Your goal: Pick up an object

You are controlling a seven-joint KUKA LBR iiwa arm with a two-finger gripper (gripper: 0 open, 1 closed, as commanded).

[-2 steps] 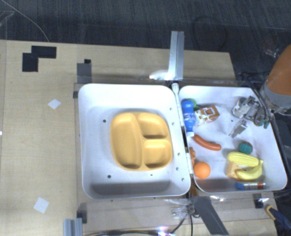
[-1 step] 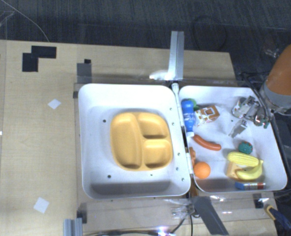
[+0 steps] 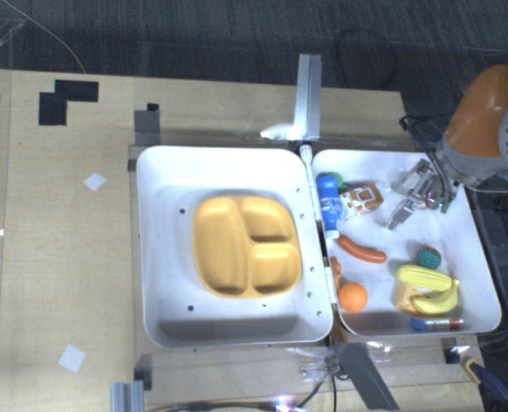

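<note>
My gripper (image 3: 404,199) hangs over the upper middle of the right bin (image 3: 486,269), its fingers open with nothing between them. Just left of it lie a small brown-and-white packet (image 3: 362,198) and a blue bottle (image 3: 327,201) against the bin's left wall. Below the gripper are a red sausage (image 3: 361,251), an orange ball (image 3: 352,296), a teal ball (image 3: 428,257), a yellow corn cob (image 3: 423,276) and a banana (image 3: 436,299). A marker (image 3: 436,323) lies at the front wall.
The left bin (image 3: 164,256) holds a yellow divided tray (image 3: 245,244). A metal post (image 3: 309,97) stands behind the wall between the bins. A small orange piece (image 3: 335,269) lies by that wall. The arm's orange band (image 3: 486,114) rises at the right.
</note>
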